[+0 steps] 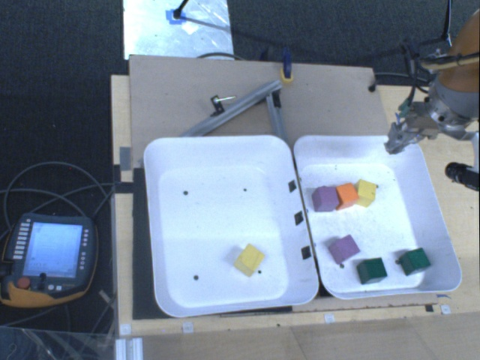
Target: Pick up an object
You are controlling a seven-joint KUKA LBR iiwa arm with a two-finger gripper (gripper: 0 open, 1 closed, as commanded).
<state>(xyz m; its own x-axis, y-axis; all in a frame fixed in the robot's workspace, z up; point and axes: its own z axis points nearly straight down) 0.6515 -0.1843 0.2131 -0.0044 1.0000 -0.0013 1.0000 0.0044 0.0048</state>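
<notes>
On the pale wooden counter (pixel 352 336) sit two shallow white bins side by side, with a brown board (pixel 330 100) behind them and a grey metal bar (pixel 232 109) lying slantwise across that board. Dark carpet (pixel 60 66) surrounds the counter, and a shiny silver sheet (pixel 176 17) lies on it beyond the far edge. To the left, on the floor, rests a handheld control tablet (pixel 49 257) with a lit screen and looping cables around it.

The left bin (pixel 172 156) holds one yellow block (pixel 249 259), near its front. The right bin (pixel 431 201) holds six: a purple block (pixel 325 199), an orange block (pixel 346 195) and a second yellow block (pixel 367 192) touching in a row near the middle, then another purple block (pixel 344 248) and two green blocks (pixel 371 270) (pixel 414 260) toward the front.

The gripper (pixel 396 142) hangs over the far right corner of the right bin, well apart from every block, with nothing between its fingers. They look drawn close together, but they are small and blurred, so I cannot tell their spread for sure. The arm (pixel 457 88) is cut off by the right edge, only its wrist and orange band showing.
</notes>
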